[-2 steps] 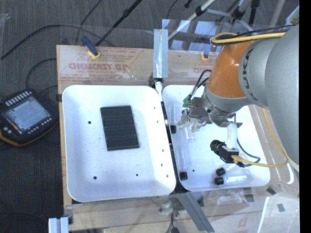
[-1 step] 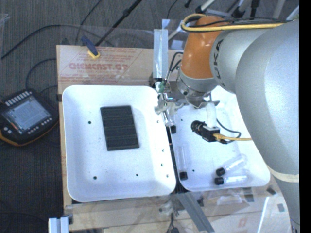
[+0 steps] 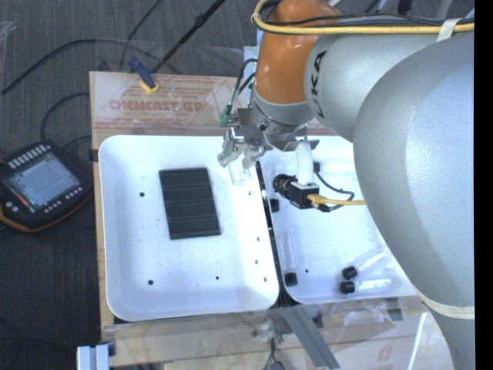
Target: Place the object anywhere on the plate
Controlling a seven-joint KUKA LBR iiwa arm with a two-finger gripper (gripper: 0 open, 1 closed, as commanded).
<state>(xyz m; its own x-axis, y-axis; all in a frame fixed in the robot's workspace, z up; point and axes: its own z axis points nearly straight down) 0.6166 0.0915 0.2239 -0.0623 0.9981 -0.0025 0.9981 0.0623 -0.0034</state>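
Note:
A black ribbed rectangular plate lies flat in the left white bin, a little left of its middle. My gripper hangs over the far right corner of that bin, close to the wall shared with the right bin, and to the upper right of the plate. A pale, see-through shape shows just under the gripper, and I cannot tell whether it is a held object. Several clear tubes with black caps lie in the near part of the right bin, and another tube lies by the dividing wall.
The large grey arm covers the right side of the view and much of the right bin. A black connector with a yellow cable hangs below the wrist over the right bin. A handheld control pendant lies on the floor to the left. A printed board lies behind the bins.

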